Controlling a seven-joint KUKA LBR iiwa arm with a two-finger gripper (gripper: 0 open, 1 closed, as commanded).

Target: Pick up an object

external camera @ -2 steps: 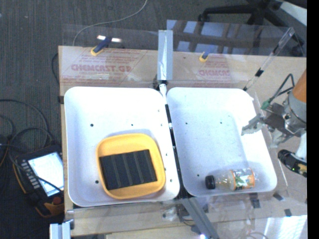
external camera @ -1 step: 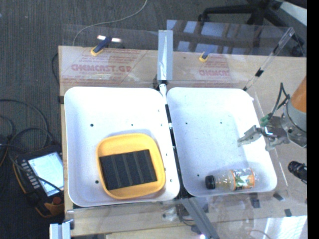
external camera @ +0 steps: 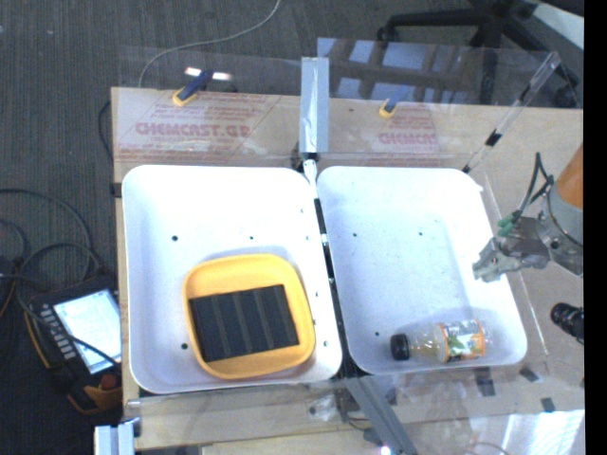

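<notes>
Well below the jaws (external camera: 490, 265), aperture unclear, lies the bottle (external camera: 441, 342).

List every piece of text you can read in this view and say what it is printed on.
"CHEMCAST GP": red lettering on the left clear panel behind the bins; the last letters are uncertain.
Red lettering on the right clear panel: too faint to read.
Bottle label: too small to read.

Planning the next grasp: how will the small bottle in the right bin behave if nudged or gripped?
The bottle lies on its side, so it will probably roll when nudged. Its clear, rounded body looks smooth, perhaps slippery. It looks small and likely light.
</notes>
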